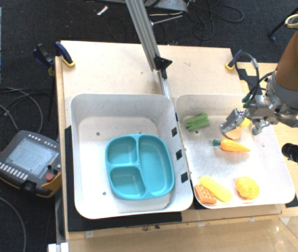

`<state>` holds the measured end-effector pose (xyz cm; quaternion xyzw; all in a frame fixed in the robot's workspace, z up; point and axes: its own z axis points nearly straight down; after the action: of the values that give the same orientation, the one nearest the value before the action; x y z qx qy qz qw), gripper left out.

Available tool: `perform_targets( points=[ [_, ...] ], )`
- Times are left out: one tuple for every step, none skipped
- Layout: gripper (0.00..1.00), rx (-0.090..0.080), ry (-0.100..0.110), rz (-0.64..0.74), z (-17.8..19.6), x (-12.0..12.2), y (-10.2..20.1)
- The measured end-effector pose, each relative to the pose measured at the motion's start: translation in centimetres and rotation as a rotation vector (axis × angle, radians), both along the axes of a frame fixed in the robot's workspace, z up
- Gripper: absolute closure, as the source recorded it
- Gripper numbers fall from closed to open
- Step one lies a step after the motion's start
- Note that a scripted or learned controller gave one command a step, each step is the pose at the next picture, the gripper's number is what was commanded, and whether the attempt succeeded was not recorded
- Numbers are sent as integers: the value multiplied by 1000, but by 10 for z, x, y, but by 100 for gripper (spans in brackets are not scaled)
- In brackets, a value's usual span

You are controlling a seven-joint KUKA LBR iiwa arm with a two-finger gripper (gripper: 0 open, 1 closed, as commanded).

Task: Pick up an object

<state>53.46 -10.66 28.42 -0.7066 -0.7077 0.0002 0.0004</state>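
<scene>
Orange-banded and grey, your arm (291,72) leans in from the right, wrist dropped low over the right bin (275,193). Your gripper (244,124) has its jaws spread apart above a pale rounded piece (234,134), gripping nothing. Just beside it lies a carrot (234,146); green beans (197,121) sit to the left, a yellow lump (247,187), corn (215,188) and waffle (205,194) at the near edge. A teal divided tray (138,166) rests in the left bin (86,140). Cables and a pendant (25,163) lie on dark carpet around your wooden bench (112,67).
</scene>
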Motion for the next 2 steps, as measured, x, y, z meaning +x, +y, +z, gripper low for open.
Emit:
perform_targets(
  points=[
    [0, 0, -1, -1, 0, 0, 0],
    [0, 0, 5, -1, -43, 1, 3]
  ],
)
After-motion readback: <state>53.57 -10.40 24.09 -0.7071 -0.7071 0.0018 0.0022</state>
